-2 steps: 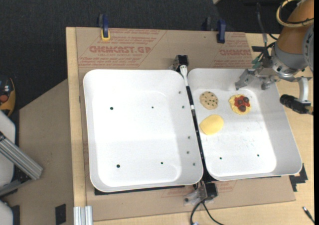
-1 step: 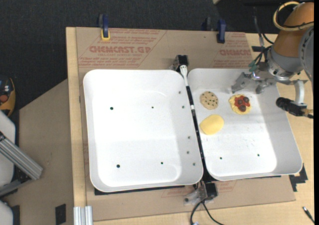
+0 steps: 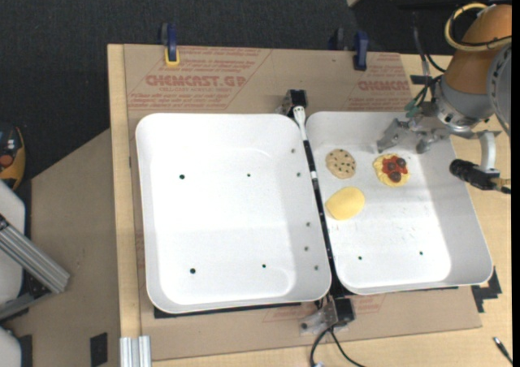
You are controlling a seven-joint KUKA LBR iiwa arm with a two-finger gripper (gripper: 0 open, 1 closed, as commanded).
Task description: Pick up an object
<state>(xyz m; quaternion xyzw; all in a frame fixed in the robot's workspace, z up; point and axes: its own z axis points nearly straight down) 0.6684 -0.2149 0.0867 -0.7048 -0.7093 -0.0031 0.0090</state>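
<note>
bins, two, shallow, white, with rounded corners; set side by side on a brown board [image 3: 244,73] printed with red lettering, rims meeting along the middle seam.

left bin [image 3: 219,211]: the larger in view; floor marked with a few small dark dots.

right bin [image 3: 455,235]: holds three small food-like pieces, all in the far half, well clear of the near wall.

cookie [image 3: 341,163]: round, tan, with dark chips; lies flat close to the seam-side wall of the right bin.

yellow lump [image 3: 345,203]: smooth and rounded; lies just on the near side of the cookie, parted from it by a thin gap, also close to the seam-side wall.

tart [image 3: 392,169]: small, round, yellow rim, red and dark topping; lies flat to the right of the cookie, apart from it, nearer the middle of the bin floor.

arm [image 3: 467,101]: grey, orange band above the wrist; reaches in from the right over the far right corner of the right bin.

gripper [image 3: 404,144]: grey; hangs over the far part of the right bin, just beyond the far edge of the tart. fingers spread apart, nothing between them. cannot tell whether touching the tart or clear above it.

clamps [image 3: 171,36]: blue, two, on the far edge of the board.
</note>
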